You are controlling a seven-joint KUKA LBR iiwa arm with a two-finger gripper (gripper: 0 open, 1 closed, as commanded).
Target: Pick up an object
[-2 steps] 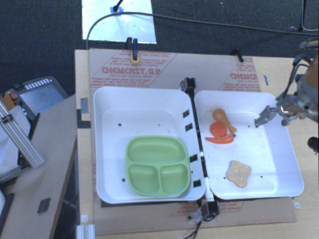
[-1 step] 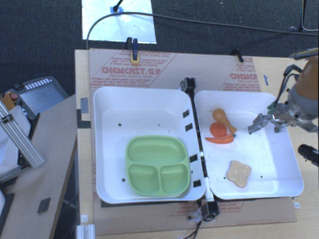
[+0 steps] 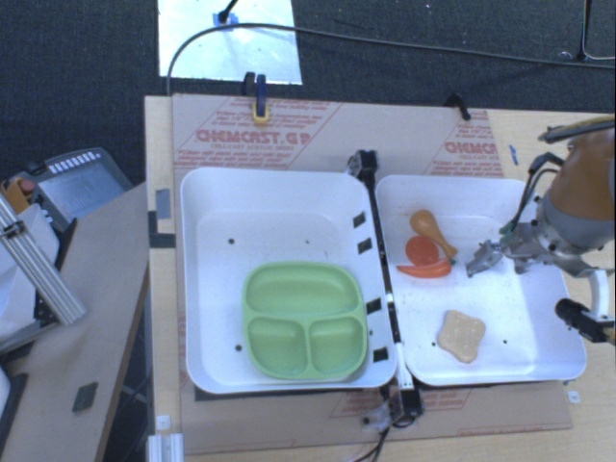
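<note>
Layout, stated relative to the right bin (image 3: 500, 210), nearest edge first.

- Near part of the bin floor: tan toast slice (image 3: 461, 335), lying flat, apart from all other items and from the walls.
- Middle of the bin, right of centre: gripper (image 3: 481, 258), low over the floor, pointing left. Opening state: cannot tell from this angle. Nothing seen held. Well apart from the toast slice; near the red strip, with a gap between.
- Middle of the bin, left part: red strip (image 3: 424, 270), lying crosswise, just left of the gripper tip.
- Just beyond the strip, touching or overlapping it: red disc (image 3: 421, 249).
- Beyond the disc, toward the far wall: orange-brown drumstick shape (image 3: 430, 227), lying at a slant, thin end by the disc's right edge.
- Right side of the bin: arm (image 3: 577, 191), grey with orange band, reaching in over the right wall.
- Directly left of the bin, edge to edge: left bin (image 3: 260, 210). Inside, at its near part: green tray (image 3: 306, 319) with three compartments, lying flat.
- Under both bins, extending beyond the far wall: cardboard sheet (image 3: 289, 133) with red lettering.
- Far edge of the sheet, left of the bin: yellow clamp (image 3: 260, 99).
- Farthest, on the dark floor beyond the bench: silver plate (image 3: 231, 27) with a black cable leading from it.
</note>
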